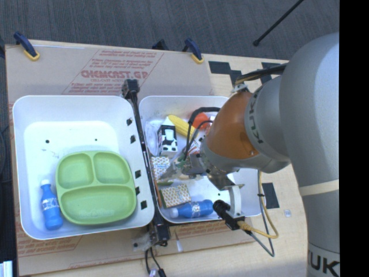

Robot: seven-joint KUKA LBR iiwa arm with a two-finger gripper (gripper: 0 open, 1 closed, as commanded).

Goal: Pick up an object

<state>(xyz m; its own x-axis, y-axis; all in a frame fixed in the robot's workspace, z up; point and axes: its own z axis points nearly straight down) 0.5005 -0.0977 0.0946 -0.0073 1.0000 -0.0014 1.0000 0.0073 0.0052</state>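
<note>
Blue bottle [193, 210] on its side beside patterned packet [174, 194], right bin.

Arm [271, 126] hides much of right bin [151, 105], including the gripper's tips. Orange item [199, 120] mostly covered. Clutter by wrist too jumbled to identify. Arm base cut off at right edge.

One fixed camera, high over the bench, looking down at a slant.

It takes in both white bins whole — the left bin [23, 154] and the right bin [151, 105] side by side near the middle of the view — with the cardboard sheet [109, 68] under them and dark floor [173, 10] along the top. The arm [300, 114] enters from the right and stands much nearer the lens — its bulk covers part of the right bin. No second view is given.
</note>
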